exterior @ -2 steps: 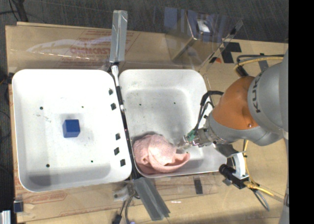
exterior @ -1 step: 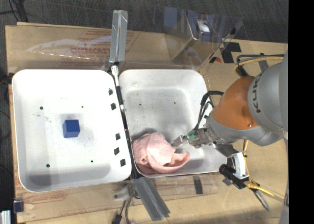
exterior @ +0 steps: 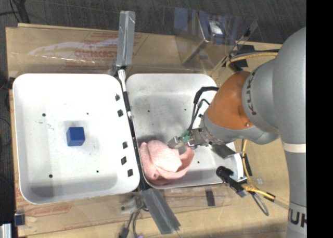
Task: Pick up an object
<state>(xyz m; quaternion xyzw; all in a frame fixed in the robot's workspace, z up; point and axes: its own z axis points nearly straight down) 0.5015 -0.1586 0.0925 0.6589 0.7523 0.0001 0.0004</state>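
Cardboard covers the surface (exterior: 62, 49), which carries two shallow white bins set side by side, their inner walls touching along a dark seam with small black tabs. The grey arm (exterior: 270, 101) reaches in from the right, and its orange band sits above the right edge of the right bin (exterior: 161, 96). The left bin (exterior: 62, 101) lies well apart from the arm. A grey metal bar (exterior: 125, 39) runs from the far edge of the surface down to the seam between the bins, and a second grey bar (exterior: 158, 211) angles away from the seam at the near edge. In the right bin a pink cloth (exterior: 161, 161) lies bunched in the near-left corner, against the wall shared with the left bin and close to the near wall. The gripper (exterior: 183, 142) is low over the upper right edge of this cloth, touching or just above it; a flap of the cloth rises beside the gripper, but whether the gripper is spread or closed, or has any cloth in it, cannot be told from this angle. The rest of the right bin's floor shows only small dark specks. A blue cube (exterior: 76, 136) sits upright near the middle of the left bin, apart from every wall.
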